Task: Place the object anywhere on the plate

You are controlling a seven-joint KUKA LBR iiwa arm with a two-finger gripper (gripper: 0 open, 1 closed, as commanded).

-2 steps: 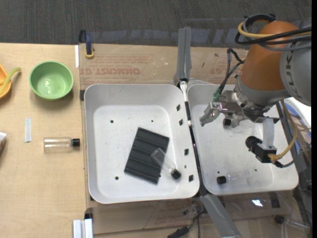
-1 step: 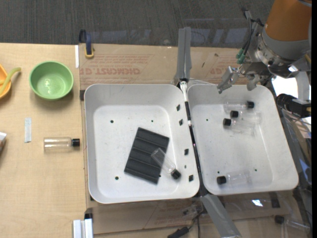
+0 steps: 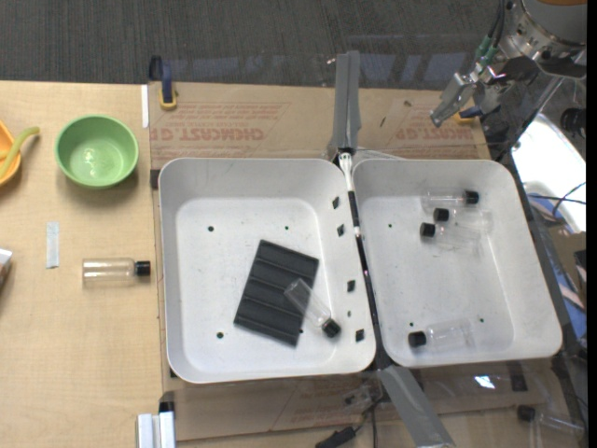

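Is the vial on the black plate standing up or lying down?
Lying down. The vial rests on its side, its clear body across the plate corner, its black cap pointing to the lower right in the left bin.

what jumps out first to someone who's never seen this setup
The dark ribbed plate in the left bin stands out against the white, with a clear black-capped vial lying on its lower right corner. The right bin holds several more such vials, and the gripper sits above that bin's far edge. A green bowl brightens the bench at left.
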